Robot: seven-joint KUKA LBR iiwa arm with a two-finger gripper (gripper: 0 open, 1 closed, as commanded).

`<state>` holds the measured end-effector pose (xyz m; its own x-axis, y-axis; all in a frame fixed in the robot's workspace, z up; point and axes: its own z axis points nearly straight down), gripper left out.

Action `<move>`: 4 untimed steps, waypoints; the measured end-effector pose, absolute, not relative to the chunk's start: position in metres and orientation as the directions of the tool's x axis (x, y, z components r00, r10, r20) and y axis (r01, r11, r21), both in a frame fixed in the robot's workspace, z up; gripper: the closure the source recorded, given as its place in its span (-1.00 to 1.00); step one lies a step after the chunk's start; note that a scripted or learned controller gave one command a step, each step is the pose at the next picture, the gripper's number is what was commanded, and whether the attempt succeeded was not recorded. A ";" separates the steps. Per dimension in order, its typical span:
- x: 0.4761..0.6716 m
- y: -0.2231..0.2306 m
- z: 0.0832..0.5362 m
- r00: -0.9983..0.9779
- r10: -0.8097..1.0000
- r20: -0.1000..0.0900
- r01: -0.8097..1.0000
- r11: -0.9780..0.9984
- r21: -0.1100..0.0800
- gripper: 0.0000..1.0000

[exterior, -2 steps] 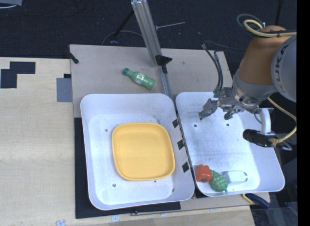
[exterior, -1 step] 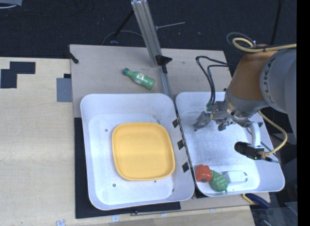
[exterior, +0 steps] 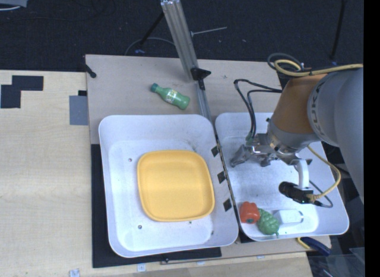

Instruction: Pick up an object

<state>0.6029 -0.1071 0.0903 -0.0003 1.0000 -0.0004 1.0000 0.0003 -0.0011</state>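
In the right bin (exterior: pixel 332 222), a small red pepper (exterior: pixel 249 212) lies at the near edge. A green leafy toy (exterior: pixel 268 222) touches it, and a white piece (exterior: pixel 290 216) rests just to the right. My gripper (exterior: pixel 264 154) hangs over the middle of this bin, up and away from those three things. The orange band (exterior: pixel 292 110) of the arm is above it. Nothing shows in its grasp. A yellow square plate (exterior: pixel 176 185) lies flat in the left bin (exterior: pixel 113 151).
A green bottle (exterior: pixel 170 95) lies on the bench behind the left bin. A slanted metal rail (exterior: pixel 183 32) rises behind the bins' divide. Black cables (exterior: pixel 246 91) loop beside the arm, and a black connector (exterior: pixel 297 191) hangs over the right bin.
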 end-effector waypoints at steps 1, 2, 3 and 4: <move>0.604 -0.108 0.103 0.002 1.000 0.000 1.000 -0.002 0.002 1.00; 0.599 -0.103 0.148 0.000 1.000 0.000 1.000 0.000 0.003 1.00; 0.603 -0.102 0.210 0.000 1.000 0.000 1.000 0.000 0.005 1.00; 0.604 -0.102 0.262 0.001 1.000 0.000 1.000 -0.001 0.004 1.00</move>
